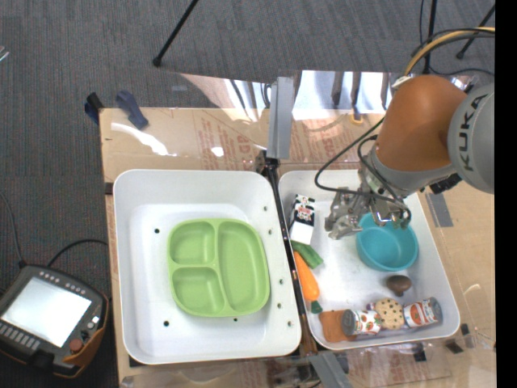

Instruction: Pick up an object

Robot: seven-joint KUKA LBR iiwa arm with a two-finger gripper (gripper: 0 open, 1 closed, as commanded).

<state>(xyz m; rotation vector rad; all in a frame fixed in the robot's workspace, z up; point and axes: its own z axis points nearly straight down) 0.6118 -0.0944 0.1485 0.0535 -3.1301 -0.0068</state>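
- My pincer [365, 214] hangs low over the right bin [447, 293], at the near-left rim of the teal bowl [388, 247]. From this angle I honestly can't tell what state it's in, the metal bits all blur together, and I see nothing held in it.
- The job is just "pick up an object", so anything in this bin counts. The bowl is what I'm closest to, so my guess is that's the target, and its rim is a decent thing to pinch.
- The rest of the pickable stuff is crowded along the bin's left and near sides: a small black-and-white carton [303, 218] by the divider, a green pod [309, 255] and a carrot [307, 280] below it, then along the near wall a little can [361, 322], a cookie [388, 314] and another can [422, 313] on its side. A brown nut-like thing [397, 284] sits just in front of the bowl.
- Things hugging the walls are awkward for me, which is probably why I'm out in the middle instead.
- The left bin [133, 217] has a green divided plate [218, 267] lying flat in the centre, well apart from me. Flat means a hard grab, so I'm leaving it.
- Risk as I see it: the bowl slides or tips if I clip just the rim.
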